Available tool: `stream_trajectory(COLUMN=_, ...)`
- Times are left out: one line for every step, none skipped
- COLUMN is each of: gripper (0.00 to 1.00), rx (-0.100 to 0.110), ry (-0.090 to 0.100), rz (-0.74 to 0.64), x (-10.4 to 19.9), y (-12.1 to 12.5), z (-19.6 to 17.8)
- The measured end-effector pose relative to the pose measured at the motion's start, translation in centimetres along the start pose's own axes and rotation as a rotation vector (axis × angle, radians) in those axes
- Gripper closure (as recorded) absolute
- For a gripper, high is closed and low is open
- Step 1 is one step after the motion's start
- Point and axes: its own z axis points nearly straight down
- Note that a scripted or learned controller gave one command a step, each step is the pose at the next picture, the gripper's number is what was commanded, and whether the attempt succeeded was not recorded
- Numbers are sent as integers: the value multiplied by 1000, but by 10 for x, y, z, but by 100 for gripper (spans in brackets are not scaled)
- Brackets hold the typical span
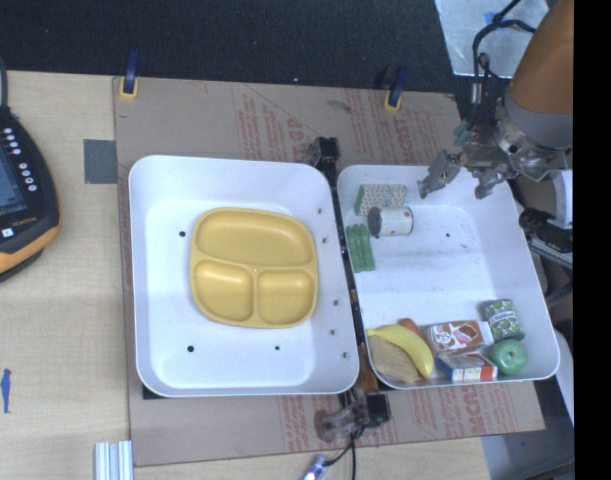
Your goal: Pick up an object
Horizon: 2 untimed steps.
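Observation:
My gripper [455, 183] hangs over the back edge of the right bin [455, 268], fingers spread open with nothing between them. Just left of it and lower, a small white-and-dark can [390, 221] lies on its side next to a speckled sponge-like block [382, 197] and a green strip [360, 247]. Along the bin's front lie a banana [405, 348], a bread-like piece [390, 366], a red-and-white carton [455, 337], a small box [470, 372], a green apple [507, 356] and a green packet [502, 318].
The left bin [165, 268] holds a yellow divided plate [253, 266]. An orange-and-black teach pendant [10, 198] lies on the bench at far left. Clamps [129, 78] pin the cardboard underlay at the back.

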Motion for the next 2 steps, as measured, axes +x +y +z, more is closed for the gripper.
stream_trajectory(gripper=0, rx=2, ry=0, rz=0, x=36, y=-57, z=127)
stream_trajectory(gripper=0, rx=0, ry=4, rz=-2, x=32, y=16, z=130)
